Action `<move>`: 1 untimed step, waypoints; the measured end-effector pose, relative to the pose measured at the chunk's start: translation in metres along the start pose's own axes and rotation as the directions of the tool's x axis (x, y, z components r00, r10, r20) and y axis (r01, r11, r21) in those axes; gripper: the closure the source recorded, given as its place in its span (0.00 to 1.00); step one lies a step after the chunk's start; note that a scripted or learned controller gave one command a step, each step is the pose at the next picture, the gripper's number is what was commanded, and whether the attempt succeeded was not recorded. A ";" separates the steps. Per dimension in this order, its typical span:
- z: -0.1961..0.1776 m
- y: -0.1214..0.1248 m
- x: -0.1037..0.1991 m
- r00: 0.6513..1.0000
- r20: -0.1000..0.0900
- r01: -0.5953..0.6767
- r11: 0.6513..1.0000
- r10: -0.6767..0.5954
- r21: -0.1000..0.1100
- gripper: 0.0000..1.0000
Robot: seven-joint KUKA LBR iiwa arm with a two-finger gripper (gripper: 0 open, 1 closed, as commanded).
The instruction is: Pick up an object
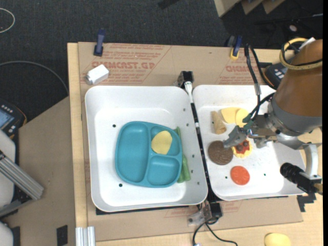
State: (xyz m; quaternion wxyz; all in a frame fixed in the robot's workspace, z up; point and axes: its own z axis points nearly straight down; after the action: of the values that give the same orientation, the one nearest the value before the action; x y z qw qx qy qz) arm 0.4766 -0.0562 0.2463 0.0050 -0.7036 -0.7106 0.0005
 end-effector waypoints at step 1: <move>-0.011 0.003 -0.007 1.000 0.006 -0.010 1.000 0.010 -0.009 1.00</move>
State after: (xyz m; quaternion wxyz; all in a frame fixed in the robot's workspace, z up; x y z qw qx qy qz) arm 0.4798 -0.0630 0.2574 -0.0003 -0.7071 -0.7071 -0.0005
